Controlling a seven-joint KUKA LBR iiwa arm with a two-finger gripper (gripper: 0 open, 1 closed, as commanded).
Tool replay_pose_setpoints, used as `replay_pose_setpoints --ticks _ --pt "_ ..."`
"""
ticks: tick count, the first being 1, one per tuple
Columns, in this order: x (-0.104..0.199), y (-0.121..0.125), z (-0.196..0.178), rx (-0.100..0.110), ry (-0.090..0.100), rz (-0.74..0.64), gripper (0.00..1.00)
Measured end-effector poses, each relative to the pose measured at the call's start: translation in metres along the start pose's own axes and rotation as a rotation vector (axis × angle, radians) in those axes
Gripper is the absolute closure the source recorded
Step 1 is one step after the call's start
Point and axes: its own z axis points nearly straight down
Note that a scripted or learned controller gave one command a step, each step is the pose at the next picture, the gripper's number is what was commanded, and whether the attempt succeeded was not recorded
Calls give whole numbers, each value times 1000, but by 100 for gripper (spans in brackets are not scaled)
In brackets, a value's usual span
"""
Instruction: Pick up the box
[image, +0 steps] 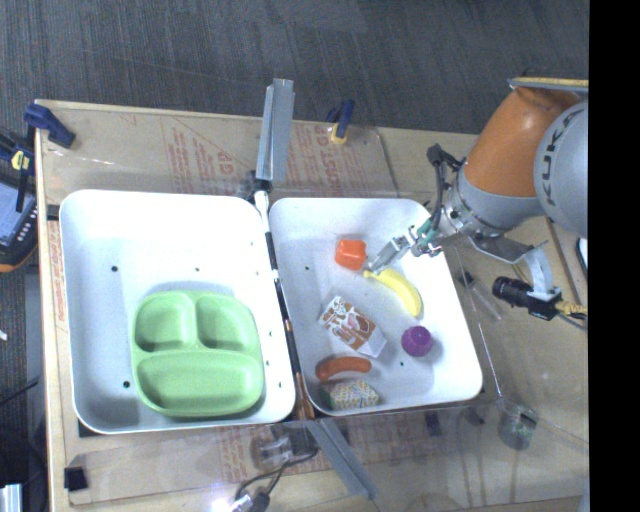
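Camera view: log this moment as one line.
task: pick up box | box: right bin, not held | gripper: beside banana and orange block

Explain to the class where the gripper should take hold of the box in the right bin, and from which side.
The box lies flat and skewed in the right bin, clear of the hot dog and banana. Probably best to come straight down from above and close across its narrower width, on the two long edges, with the gripper turned to match the skew.
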Motion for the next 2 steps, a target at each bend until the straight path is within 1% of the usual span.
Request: replay_pose_setpoints --ticks 1,2 --pt "50 15 81 3 2 65 0" --pt "38 55 108 1 1 129 0"
